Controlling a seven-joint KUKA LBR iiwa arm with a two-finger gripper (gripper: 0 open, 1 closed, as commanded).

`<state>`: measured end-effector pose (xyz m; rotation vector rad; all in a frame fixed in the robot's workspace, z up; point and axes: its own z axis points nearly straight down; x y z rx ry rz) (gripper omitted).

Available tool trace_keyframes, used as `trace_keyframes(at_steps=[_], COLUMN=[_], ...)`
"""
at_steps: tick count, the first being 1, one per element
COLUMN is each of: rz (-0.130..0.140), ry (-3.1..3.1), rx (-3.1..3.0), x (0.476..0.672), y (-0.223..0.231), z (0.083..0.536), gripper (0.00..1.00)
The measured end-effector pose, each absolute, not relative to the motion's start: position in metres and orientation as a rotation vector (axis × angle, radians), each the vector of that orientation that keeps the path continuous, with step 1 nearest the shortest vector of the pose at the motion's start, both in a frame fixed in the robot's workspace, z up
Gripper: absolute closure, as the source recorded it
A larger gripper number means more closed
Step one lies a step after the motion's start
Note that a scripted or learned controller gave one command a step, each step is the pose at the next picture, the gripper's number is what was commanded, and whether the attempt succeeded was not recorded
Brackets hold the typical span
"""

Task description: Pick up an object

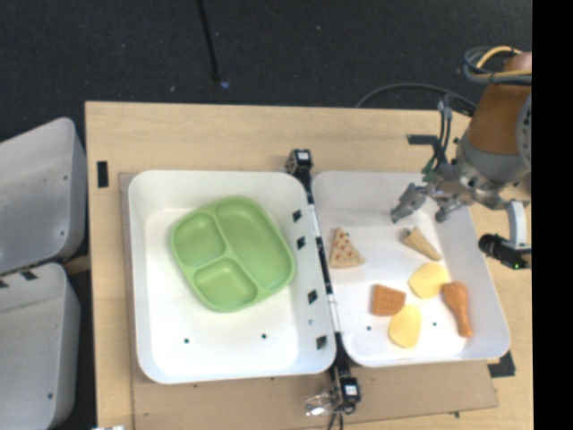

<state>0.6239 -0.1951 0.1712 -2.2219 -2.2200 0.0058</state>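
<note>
- The gripper (423,206) hangs over the upper part of the right bin (358,195), at about two o'clock from that bin's middle, its two fingers spread apart with nothing between them.
- A tan wedge (421,243) lies just below the gripper, at its six o'clock, apart from the fingertips.
- A pizza slice (344,249) sits near the right bin's left wall, at about eight o'clock from the gripper.
- An orange square piece (387,300) lies near the bin's middle; a yellow piece (405,327) rests just beside it at five o'clock.
- A second yellow piece (429,279) lies at two o'clock from the orange square, touching or nearly touching a carrot-like stick (458,306) at its four o'clock.
- The left bin (152,330) holds a green divided tray (233,253), set at a tilt.
- The arm (497,128) reaches in from three o'clock, its orange band above the wrist.
</note>
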Motion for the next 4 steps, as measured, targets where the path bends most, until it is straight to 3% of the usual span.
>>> trace_keyframes(at_steps=[1, 2, 4], rz=[0.005, -0.002, -0.004], ry=[-2.22, -2.225, -2.23], rx=[-2.222, -2.226, -2.221], x=[0.617, 0.619, 0.626], y=[-0.201, -0.202, -0.206], z=[0.111, 0.126, 0.239], gripper=[0.0, 1.0, 1.0])
